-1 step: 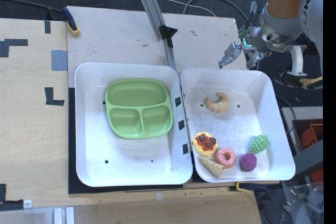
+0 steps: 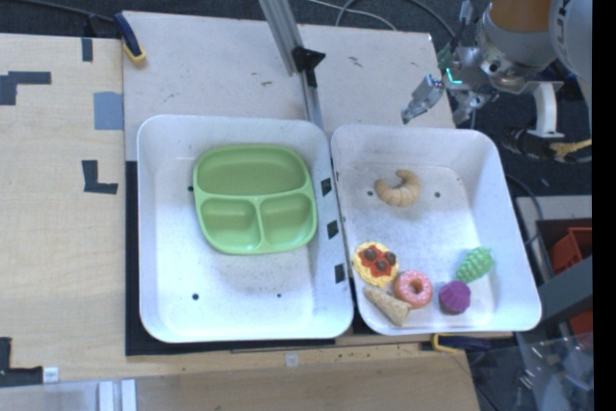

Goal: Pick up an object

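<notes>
One green tray (image 2: 255, 198), five toy foods (image 2: 397, 189).

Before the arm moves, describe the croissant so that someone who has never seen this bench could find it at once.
Look at the right white bin, the one without the green divided plate. The croissant lies alone in its upper middle, well apart from the cluster of toy foods along the bottom edge. It is the only tan, curved crescent; the donut and the others are brightly coloured.
</notes>
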{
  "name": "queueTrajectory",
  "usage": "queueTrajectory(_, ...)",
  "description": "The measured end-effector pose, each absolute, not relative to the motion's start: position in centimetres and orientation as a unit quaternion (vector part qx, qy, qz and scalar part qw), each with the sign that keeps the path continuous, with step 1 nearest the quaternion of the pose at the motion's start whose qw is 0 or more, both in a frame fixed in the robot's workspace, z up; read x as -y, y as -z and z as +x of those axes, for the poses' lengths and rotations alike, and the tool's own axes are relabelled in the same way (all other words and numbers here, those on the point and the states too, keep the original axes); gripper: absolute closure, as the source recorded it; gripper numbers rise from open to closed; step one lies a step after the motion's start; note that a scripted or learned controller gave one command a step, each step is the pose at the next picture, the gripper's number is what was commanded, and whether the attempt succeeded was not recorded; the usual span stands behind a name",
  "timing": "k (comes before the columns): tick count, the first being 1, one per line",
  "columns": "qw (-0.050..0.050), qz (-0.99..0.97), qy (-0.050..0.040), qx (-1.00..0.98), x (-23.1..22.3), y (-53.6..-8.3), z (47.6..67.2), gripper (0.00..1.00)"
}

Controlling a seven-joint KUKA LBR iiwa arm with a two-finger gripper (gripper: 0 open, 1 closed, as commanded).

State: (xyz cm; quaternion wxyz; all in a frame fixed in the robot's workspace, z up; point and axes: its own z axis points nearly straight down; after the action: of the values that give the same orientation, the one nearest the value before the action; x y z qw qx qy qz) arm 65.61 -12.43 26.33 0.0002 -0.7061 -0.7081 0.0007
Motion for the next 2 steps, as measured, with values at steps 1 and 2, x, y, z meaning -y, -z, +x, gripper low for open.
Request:
queueTrajectory(1,0.002,-0.707,-0.0024,0.708,12.8,-21.7,65.0,0.00)
queueTrajectory(2,0.003,-0.707,-0.0029,0.707,13.7,-15.9,64.7,0.00)
